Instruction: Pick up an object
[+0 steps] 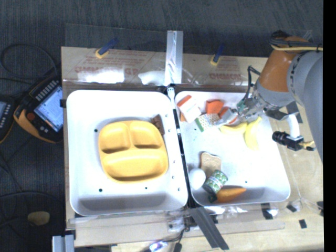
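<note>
My gripper (242, 111) hangs low over the back of the right bin (273, 167), reaching in from the right under the orange wrist band (275, 73). Its tip sits right at a yellow banana (251, 132) and a small red and white item (229, 117). Just left of it lie an orange block (213, 107), a white and green packet (206, 121) and a red and white carton (187, 107). Near the front of this bin are a piece of toast (211, 162), a white egg (197, 179), a green can (216, 182) and a carrot (230, 193).
The left bin (84, 182) holds a yellow divided tray (133, 149) with a small brown object (156, 122) at its back right corner. A handheld controller (44, 112) lies left of the bench. A black fitting (286, 138) sticks out at the right bin's right rim.
</note>
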Available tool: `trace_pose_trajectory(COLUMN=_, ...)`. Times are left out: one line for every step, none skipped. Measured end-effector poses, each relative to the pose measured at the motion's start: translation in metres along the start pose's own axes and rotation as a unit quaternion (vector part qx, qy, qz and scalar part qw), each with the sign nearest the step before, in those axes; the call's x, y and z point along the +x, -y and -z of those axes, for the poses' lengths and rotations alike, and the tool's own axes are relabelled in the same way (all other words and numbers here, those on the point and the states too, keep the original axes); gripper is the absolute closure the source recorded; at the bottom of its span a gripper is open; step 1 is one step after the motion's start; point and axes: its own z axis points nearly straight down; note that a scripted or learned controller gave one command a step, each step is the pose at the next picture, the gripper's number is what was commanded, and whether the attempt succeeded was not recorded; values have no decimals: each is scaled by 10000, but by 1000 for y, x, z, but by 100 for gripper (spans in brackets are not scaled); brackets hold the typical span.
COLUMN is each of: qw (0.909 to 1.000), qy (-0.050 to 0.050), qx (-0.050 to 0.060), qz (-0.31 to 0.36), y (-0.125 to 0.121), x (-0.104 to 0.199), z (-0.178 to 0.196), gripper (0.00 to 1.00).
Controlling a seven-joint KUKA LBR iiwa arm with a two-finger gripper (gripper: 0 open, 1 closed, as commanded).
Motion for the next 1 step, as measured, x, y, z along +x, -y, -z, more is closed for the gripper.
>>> trace_pose_trajectory(qw=9978, qy=-87, qx=68, qz=-654, y=-16, x=-24, z=-2, gripper=0)
